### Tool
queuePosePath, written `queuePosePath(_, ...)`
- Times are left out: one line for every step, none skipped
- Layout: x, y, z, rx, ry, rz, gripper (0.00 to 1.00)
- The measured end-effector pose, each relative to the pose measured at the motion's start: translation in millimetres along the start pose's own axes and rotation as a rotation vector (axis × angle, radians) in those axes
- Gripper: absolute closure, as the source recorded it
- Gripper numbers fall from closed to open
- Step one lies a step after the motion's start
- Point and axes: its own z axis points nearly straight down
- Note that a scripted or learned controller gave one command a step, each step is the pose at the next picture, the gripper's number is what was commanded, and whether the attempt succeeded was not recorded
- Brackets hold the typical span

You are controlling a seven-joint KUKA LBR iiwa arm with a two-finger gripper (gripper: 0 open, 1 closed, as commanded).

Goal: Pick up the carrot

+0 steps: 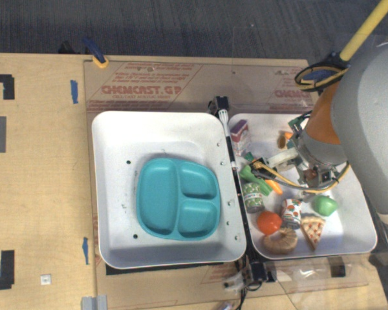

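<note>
While the grey arm (368,128) reaches over the right bin's (355,241) far right part in the camera view, its gripper (312,173) sits low over the bin's middle, tangled in yellow and black cabling; spread or pressed together, cannot tell, and nothing is seen pinched. Carrot (275,187) = thin orange piece lying flat toward the right bin's left-middle, green end pointing to the left wall, just beside the gripper on its left, apart from it as far as I can judge. It's crowded: a small jar (253,196) just beside it toward the left wall, a red tomato (269,222) nearer the front edge, a small printed carton (291,212), a pizza slice (312,230) and a brown bread piece (281,241) at the front, a green fruit (324,205) right of the gripper, and a purple-white packet (238,132) in the far left corner. Likely loose toy food dumped for picking, hence the clutter; the gripper's low pose beside the carrot looks like an approach, grasp not yet made. The left bin (110,173) holds a teal divided tray (178,199) at its centre, probably the drop target. Both bins rest on a brown sheet (246,86) with red print reading roughly "CHEMCAST GP", repeated at its far right corner. Carton and jar labels are too small to read.
</note>
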Motion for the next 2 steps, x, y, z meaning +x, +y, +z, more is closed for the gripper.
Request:
queuePosePath(-44, -21, -1, -0.004, 0.005, -0.103, 0.00)
queuePosePath(-43, -20, -12, -0.006, 0.008, -0.102, 1.00)
